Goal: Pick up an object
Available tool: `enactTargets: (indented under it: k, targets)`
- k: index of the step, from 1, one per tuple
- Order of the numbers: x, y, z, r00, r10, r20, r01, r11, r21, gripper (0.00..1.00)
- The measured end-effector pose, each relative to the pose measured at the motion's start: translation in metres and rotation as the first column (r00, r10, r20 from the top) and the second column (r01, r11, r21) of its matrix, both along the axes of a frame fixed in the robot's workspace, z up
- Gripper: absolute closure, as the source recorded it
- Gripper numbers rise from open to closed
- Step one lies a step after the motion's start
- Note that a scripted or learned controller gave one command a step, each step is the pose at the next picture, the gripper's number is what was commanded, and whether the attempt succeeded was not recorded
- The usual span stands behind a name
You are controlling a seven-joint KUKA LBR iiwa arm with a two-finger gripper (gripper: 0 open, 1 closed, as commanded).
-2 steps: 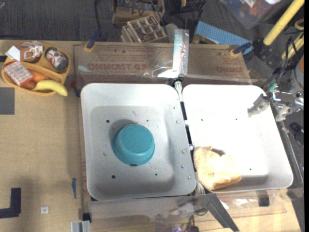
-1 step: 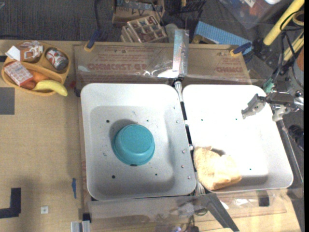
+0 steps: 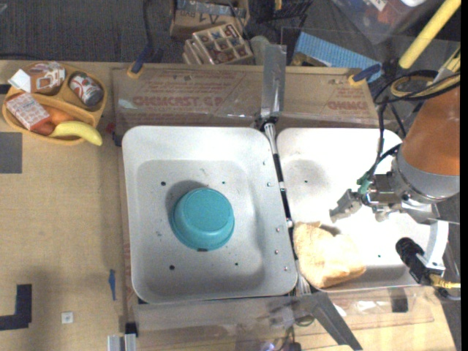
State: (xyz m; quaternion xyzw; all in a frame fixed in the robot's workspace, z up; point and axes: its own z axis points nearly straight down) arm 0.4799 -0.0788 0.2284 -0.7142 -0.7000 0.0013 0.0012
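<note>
Sitting at the near edge of the right bin (image 3: 380, 145), the bread-like lump (image 3: 329, 258) could be nudged aside rather than grasped, since the gripper (image 3: 345, 208) hangs just above it, its fingers seemingly spread and empty.

Inventory by kind, camera view:

- White bins: two, side by side. Left bin (image 3: 146, 159) at 9 o'clock of the right bin (image 3: 322, 148).
- Teal bowls: one (image 3: 203, 218), upside down in the left bin.
- Bread-like tan objects: one (image 3: 327, 255), at the 7 o'clock corner of the right bin.
- Yellow trays: one (image 3: 14, 115), at 10 o'clock of the left bin.
- Bananas: one (image 3: 77, 131), at the tray's 5 o'clock edge.
- Robot arms: one (image 3: 431, 152).
</note>
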Motion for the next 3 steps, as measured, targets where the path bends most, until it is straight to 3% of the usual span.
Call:
enactTargets:
  k: [1,2,3]
  targets:
    - [0.041,-0.023,-0.138,0.999,0.052,0.001,-0.052,0.999,0.001,0.0]
    - [0.055,-0.04,-0.088,0.999,0.044,0.002,-0.044,0.999,0.0,0.0]
    - [0.069,-0.043,-0.102,0.983,0.182,0.004,-0.182,0.983,-0.001,0.0]
